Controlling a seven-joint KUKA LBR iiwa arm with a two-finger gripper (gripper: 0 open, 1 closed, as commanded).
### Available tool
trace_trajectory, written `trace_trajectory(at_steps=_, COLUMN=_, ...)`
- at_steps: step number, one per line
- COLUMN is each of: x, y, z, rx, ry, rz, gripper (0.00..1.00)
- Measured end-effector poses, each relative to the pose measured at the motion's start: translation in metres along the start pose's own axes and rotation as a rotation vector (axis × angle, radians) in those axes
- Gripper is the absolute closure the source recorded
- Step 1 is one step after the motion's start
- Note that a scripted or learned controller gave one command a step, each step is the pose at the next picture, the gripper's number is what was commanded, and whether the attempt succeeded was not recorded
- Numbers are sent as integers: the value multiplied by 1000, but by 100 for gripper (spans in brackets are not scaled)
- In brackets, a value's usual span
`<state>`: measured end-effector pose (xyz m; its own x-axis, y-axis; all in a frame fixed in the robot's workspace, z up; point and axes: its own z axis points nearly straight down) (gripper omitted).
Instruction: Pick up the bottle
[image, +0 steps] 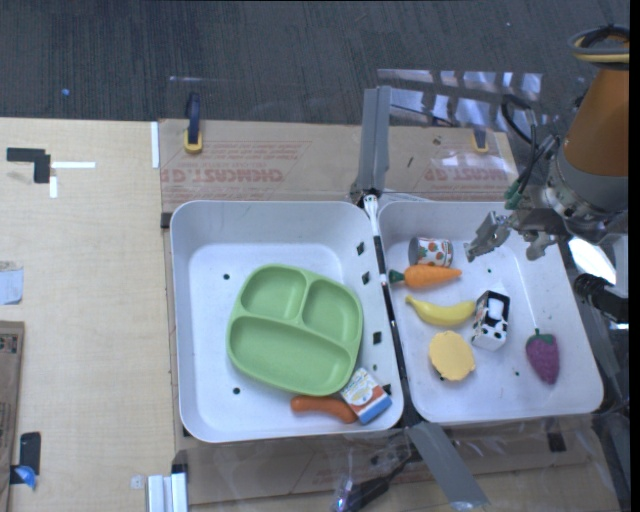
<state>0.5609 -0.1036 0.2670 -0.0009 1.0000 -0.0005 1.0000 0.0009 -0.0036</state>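
Observation:
The bottle (490, 320) is small, white with black cow patches, and lies in the right bin (575, 395) near its middle. My gripper (510, 243) hangs over the back of that bin, above and slightly right of the bottle, well clear of it. Its two fingers (484, 238) stand apart, open, with nothing between them. The orange-banded wrist (600, 130) rises above it at the right edge.
Around the bottle in the right bin lie a banana (442, 311), a carrot (432, 277), a small can (431, 250), a yellow round piece (452, 356) and a purple fruit (543, 357). The left bin (200, 300) holds a green divided plate (295, 328), a sausage (318, 406) and a small carton (368, 398).

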Motion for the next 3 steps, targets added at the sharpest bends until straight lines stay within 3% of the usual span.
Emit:
trace_trajectory(at_steps=1, x=39, y=-21, z=72, rx=-1, ry=0, rz=-252, gripper=0)
trace_trajectory(at_steps=2, x=-1, y=-38, z=-105, rx=-4, ry=-2, rz=-177, gripper=0)
trace_trajectory(at_steps=3, x=83, y=-35, z=3, rx=-1, ry=-1, rz=-294, gripper=0)
